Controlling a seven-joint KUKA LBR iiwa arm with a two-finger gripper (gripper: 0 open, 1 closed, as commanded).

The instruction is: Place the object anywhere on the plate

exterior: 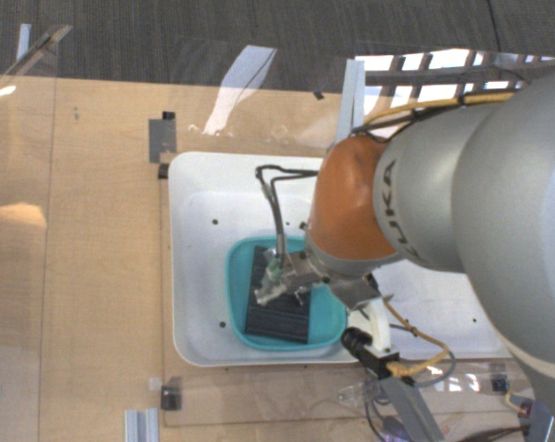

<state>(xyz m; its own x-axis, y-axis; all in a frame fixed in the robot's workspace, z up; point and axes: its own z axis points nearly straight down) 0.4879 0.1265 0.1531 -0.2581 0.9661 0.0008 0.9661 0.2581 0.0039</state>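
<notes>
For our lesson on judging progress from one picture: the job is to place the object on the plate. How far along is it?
Done, it seems: the dark ridged object already lies on the teal plate in the white bin. In hand: the gripper sits low over the object's upper end; whether it grips cannot be told. Left: if the object rests freely, lifting the arm away.

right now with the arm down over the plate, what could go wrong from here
The dark ridged object already lies on the teal plate, and the gripper sits right at its upper end, so lifting away could drag it back off. The object also reaches close to the plate's near rim, so a nudge might tip it into the white bin. The black cable looping beside the gripper might snag on a retreat.
</notes>
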